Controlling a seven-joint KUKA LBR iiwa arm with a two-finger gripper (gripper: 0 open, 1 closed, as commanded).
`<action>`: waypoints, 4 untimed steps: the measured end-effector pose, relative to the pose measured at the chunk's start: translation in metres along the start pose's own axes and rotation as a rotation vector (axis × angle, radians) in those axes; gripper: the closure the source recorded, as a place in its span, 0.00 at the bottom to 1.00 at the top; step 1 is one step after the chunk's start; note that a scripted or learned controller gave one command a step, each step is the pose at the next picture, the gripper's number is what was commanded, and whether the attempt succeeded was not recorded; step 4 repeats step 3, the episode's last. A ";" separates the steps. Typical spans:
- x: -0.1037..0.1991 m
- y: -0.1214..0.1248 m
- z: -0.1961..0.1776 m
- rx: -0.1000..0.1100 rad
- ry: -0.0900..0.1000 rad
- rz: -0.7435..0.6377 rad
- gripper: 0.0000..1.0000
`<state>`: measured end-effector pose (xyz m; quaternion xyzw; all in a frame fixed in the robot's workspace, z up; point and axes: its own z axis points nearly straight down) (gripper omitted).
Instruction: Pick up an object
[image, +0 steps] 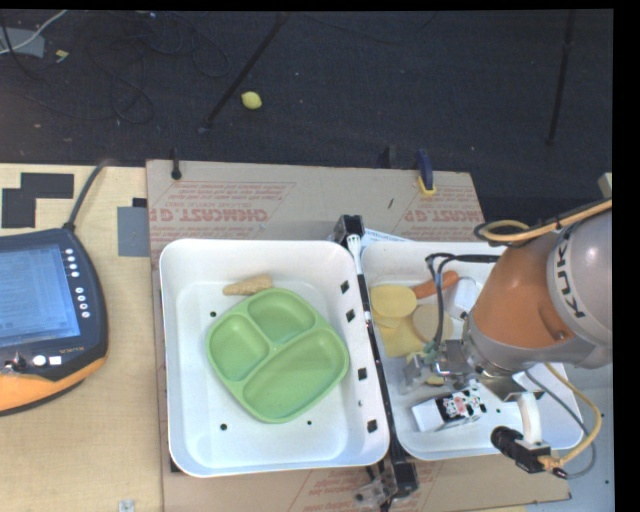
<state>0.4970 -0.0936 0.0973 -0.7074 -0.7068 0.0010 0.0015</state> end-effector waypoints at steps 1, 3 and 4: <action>0.011 0.042 0.008 0.000 0.002 -0.003 0.00; 0.071 0.016 -0.093 -0.004 0.002 -0.006 1.00; 0.071 0.016 -0.093 -0.004 0.002 -0.006 1.00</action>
